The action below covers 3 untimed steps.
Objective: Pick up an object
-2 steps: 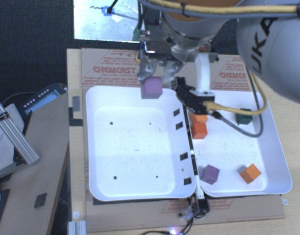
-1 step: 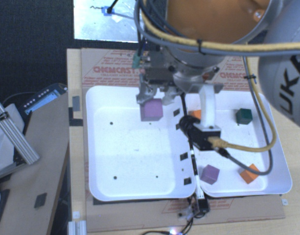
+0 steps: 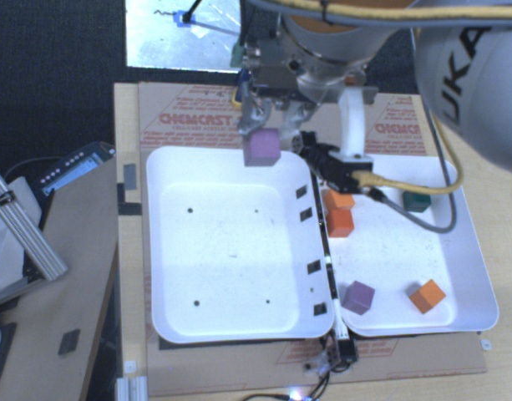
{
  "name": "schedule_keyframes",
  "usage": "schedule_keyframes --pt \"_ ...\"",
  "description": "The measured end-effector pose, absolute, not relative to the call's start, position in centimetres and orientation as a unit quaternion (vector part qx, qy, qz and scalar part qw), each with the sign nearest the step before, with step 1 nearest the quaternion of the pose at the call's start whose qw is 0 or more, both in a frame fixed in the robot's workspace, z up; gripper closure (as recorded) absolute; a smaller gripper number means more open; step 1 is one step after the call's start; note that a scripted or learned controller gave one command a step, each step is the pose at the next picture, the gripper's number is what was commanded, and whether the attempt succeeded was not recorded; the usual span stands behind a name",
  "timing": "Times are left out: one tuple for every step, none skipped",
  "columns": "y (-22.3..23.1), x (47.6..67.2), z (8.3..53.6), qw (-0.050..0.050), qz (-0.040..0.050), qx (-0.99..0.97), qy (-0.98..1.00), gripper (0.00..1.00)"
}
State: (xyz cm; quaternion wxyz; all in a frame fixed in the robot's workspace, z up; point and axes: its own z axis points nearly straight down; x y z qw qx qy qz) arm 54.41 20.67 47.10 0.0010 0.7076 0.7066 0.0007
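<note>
Nearest me, an orange cube (image 3: pixel 427 296) and a purple cube (image 3: pixel 358 296) sit matte and blocky in the right bin (image 3: pixel 468 274), with an orange block (image 3: pixel 340 220) farther back. The smooth white left bin (image 3: pixel 168 249) lies beside it. The arm bends over from the right; its hand (image 3: pixel 268 132) grips a pink cube (image 3: pixel 261 147) above the left bin's far edge.

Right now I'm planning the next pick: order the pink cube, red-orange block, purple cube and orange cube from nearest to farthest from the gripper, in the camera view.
1. Pink cube, between the gripper fingers, above the left bin's far edge.
2. Red-orange block, right bin, near the divider.
3. Purple cube, right bin, front.
4. Orange cube, right bin, front right.
</note>
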Motion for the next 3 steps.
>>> schedule_keyframes --pt "21.9 48.4 47.7 -0.001 -0.0001 0.705 0.71 1.0" --pt "20.8 55.5 49.1 0.002 0.002 0.707 0.707 1.0" --pt "22.5 48.4 48.2 -0.001 -0.0004 0.704 0.71 1.0"
